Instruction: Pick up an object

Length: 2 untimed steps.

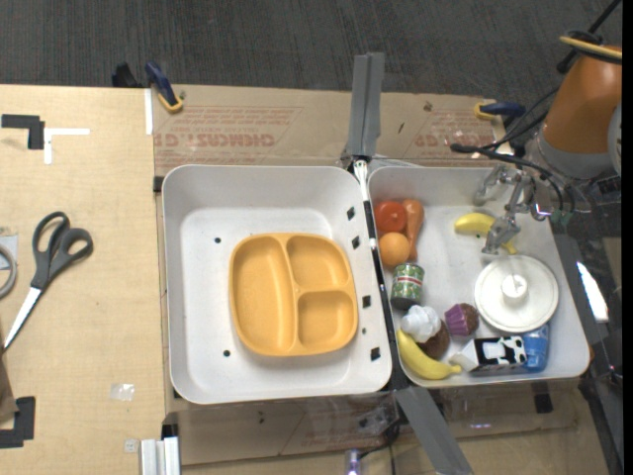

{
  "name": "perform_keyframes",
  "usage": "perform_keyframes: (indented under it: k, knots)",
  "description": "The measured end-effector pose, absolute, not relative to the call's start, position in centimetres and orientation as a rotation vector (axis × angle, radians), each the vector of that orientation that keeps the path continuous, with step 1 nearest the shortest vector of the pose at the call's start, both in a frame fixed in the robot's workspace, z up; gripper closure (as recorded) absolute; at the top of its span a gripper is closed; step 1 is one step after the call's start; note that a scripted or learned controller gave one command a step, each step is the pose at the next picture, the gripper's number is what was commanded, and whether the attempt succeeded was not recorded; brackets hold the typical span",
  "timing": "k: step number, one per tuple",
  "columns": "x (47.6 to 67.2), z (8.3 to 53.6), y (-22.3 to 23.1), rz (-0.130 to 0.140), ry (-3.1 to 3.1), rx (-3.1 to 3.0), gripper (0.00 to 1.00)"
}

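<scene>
**Gripper above right bin, nothing grasped**

Gripper is positioned over the far part of the right bin, reached in from the right on the grey arm with its orange band. Its metal fingers point down beside the small banana; no object is seen between them. Whether the jaws are released or clenched cannot be determined from this angle.

Right bin contents, noted from far to near: a red tomato and an orange fruit against the left wall; the small banana near the far side, just left of the fingers; a green-labelled can lying below the orange fruit; a white round lid toward the right wall; a white cupcake-shaped item and a purple item near the centre; a large banana at the near left corner; a blue, black and white carton at the near right.

Left bin holds a yellow divided plate with three compartments, lying flat near its centre.

Scissors lie on the bench well left of both bins.
</scene>
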State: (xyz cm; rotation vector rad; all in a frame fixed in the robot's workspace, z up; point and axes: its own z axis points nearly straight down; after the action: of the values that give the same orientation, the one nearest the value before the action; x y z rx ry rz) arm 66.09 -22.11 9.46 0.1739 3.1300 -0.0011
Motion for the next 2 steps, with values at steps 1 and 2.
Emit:
perform_keyframes:
  k: [1, 2]
  knots:
    - [65.0, 9.4, -19.4, 0.000, 3.122, 0.292, 0.00]
    - [65.2, 10.5, -19.4, -0.003, 3.116, 0.288, 1.00]
